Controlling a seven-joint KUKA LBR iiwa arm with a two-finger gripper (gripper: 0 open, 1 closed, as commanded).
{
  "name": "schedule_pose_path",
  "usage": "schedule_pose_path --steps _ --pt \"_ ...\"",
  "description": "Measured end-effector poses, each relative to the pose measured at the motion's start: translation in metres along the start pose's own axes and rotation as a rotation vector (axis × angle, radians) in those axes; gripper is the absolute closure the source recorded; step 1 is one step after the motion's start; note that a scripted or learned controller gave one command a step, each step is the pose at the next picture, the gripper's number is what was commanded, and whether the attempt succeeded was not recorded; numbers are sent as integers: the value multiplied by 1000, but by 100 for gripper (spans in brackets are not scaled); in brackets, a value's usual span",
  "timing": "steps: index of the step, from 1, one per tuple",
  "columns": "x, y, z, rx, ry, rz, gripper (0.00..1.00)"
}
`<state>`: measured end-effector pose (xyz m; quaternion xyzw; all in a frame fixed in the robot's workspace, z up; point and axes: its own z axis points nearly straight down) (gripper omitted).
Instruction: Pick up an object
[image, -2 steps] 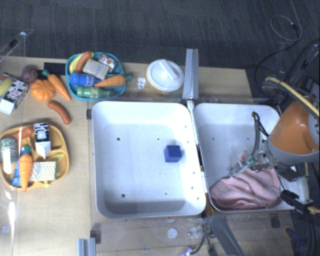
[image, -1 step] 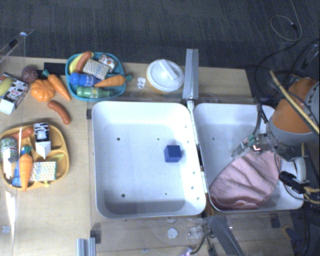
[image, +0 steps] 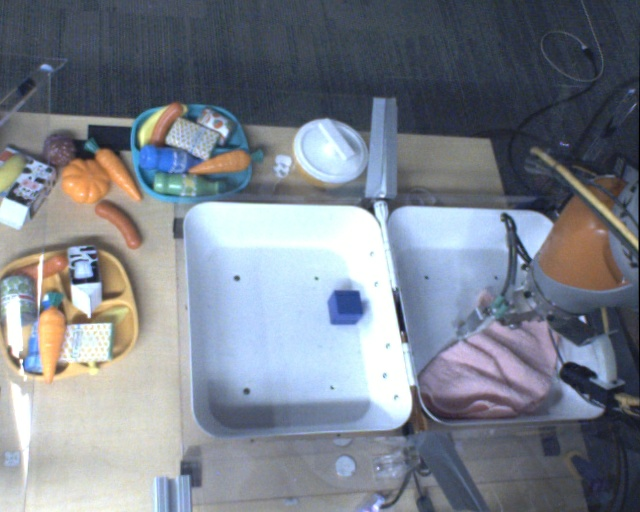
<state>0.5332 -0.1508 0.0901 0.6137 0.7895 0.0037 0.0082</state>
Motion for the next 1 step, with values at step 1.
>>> schedule_pose_path --steps 1 --pt "-43 20 2 5 2 35 0"
